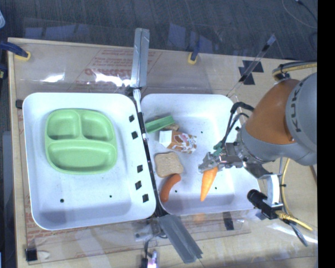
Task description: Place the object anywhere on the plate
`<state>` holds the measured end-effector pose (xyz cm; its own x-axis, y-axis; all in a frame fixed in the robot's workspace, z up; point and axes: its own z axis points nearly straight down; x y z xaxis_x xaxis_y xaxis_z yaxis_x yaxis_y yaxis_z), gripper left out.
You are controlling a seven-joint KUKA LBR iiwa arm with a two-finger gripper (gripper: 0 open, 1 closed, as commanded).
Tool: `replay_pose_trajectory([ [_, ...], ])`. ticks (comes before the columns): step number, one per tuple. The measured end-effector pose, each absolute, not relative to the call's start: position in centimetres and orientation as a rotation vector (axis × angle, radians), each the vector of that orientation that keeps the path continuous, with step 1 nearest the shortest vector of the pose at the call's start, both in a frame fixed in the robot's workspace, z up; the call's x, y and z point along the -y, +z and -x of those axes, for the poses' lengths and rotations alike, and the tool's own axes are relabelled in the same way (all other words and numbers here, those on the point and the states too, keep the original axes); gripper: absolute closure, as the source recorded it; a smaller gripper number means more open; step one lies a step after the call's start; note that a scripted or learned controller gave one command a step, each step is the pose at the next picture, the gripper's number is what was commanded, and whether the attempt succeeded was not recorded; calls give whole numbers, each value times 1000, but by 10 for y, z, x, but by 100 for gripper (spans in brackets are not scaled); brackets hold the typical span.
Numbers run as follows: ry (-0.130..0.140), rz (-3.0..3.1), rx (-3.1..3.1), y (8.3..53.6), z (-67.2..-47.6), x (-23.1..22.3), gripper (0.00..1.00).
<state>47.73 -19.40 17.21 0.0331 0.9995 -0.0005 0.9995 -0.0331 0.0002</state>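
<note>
An orange toy carrot (207,184) is in the right bin (223,108), its tip pointing toward the front wall. My gripper (211,164) reaches in from the right, and its fingers are shut on the carrot's thick top end. The green divided plate (78,152) lies in the left bin (36,200), well to the left of the gripper, with nothing in its compartments.
Left of the carrot in the right bin lie a bread slice (168,164), a reddish sausage (168,186), a brown-patterned item (182,142) and a green block (159,123). A raised divider (139,149) with black clips separates the two bins.
</note>
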Motion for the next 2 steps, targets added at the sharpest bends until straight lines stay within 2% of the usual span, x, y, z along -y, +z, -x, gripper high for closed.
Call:
replay_pose_trajectory([
  [1,-1,-2047,-2386,194,-521,138,100],
  [2,-1,-1667,-2664,191,-590,82,100],
])
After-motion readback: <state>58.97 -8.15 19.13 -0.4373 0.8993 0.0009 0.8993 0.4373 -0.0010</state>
